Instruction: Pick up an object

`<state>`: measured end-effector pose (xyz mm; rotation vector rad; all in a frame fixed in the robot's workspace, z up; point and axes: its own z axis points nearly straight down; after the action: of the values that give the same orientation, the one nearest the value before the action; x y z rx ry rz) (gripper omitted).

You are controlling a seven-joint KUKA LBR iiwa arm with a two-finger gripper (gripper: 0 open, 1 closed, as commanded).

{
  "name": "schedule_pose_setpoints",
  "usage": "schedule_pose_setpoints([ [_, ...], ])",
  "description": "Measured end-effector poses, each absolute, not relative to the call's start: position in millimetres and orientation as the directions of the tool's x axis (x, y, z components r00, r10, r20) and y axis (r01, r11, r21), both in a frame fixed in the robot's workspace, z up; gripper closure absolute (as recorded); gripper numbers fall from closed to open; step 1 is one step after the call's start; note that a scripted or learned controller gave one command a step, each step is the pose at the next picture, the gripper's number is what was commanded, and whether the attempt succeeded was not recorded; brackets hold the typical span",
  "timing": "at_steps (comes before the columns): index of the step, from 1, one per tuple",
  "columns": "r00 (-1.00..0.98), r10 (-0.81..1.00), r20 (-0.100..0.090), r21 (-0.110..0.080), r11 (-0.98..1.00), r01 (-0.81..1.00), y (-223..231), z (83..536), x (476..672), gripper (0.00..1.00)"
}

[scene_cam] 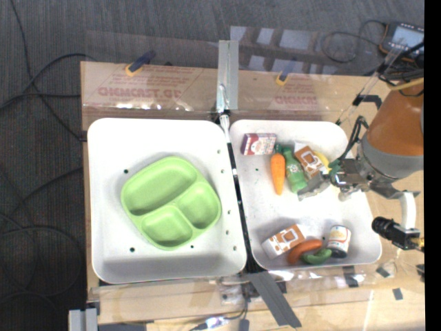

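Observation:
The right bin [358, 216] holds two groups of toy groceries. Along its far side lie a maroon and white carton [258, 144], an orange carrot [277, 173], a green bottle [295, 175], a brown carton [310, 160] and a yellow piece [322, 161]. Near the front edge lie an orange and white carton [284, 239], a red sausage-like piece [302, 249], a green piece [318, 256] and a small can [337, 240]. My gripper [318, 183] reaches in from the right and sits low, just right of the green bottle and under the brown carton. I see nothing held in it.
The left bin [110, 150] holds a green divided plate [172, 202]. A metal rail [227, 81] runs between the bins at the back. The arm's orange band [403, 126] hangs over the right bin's right edge. Bare floor shows in the right bin's middle.

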<state>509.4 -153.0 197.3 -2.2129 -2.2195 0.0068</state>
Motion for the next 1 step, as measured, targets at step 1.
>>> schedule_pose_setpoints([
  [1,0.006,1.000,0.000,-0.007,-0.006,1.000,-131.2,161.3,623.8,0.00],
])
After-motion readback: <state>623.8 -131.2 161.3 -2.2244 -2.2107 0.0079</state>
